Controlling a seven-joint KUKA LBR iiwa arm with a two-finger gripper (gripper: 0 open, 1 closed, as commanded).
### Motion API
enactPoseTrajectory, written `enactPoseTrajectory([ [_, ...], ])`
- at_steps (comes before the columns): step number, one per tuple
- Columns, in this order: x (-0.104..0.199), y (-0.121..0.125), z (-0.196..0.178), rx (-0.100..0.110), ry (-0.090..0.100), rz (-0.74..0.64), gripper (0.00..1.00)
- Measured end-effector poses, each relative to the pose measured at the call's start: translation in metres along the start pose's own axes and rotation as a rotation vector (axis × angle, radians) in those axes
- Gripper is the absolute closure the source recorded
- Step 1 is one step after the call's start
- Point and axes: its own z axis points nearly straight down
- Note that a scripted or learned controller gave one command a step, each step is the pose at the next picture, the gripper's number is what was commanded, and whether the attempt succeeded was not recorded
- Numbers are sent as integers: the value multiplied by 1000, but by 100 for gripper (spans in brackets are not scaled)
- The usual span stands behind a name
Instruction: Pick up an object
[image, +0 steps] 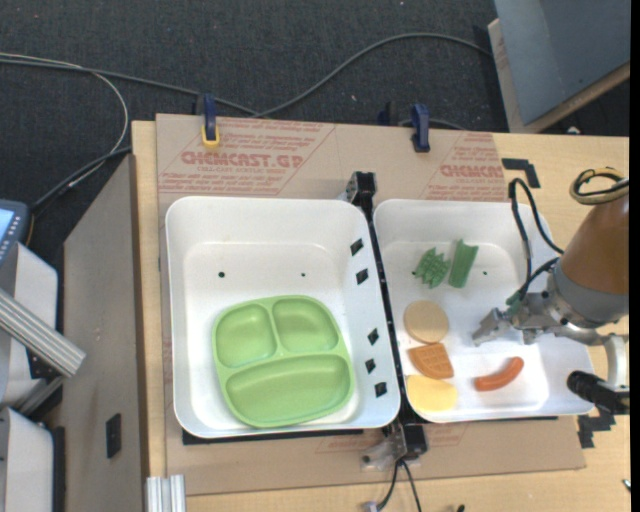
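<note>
The right bin (500, 215) holds several toy foods. A leafy green piece (432, 267) and a green block (463, 263) lie at the back. A tan round biscuit (427, 322), an orange cracker (431, 361) and a yellow disc (432, 396) run down its left side. A red-orange sausage (498, 374) lies near the front. My gripper (497, 323) hangs low over the bin's right half, just above the sausage and to the right of the biscuit. Nothing shows in its grasp.
The left bin (250, 225) holds a green divided plate (283, 358). A black divider with clips (372, 290) runs between the bins. The grey arm with its orange band (600, 250) fills the right side. Cables (525, 215) hang over the right bin's back corner.
</note>
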Motion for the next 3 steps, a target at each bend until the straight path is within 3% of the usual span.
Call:
enactPoseTrajectory([
  [1,0,2,-14,-7,-2,0,100],
  [3,-6,-9,-129,-14,-6,-2,100],
])
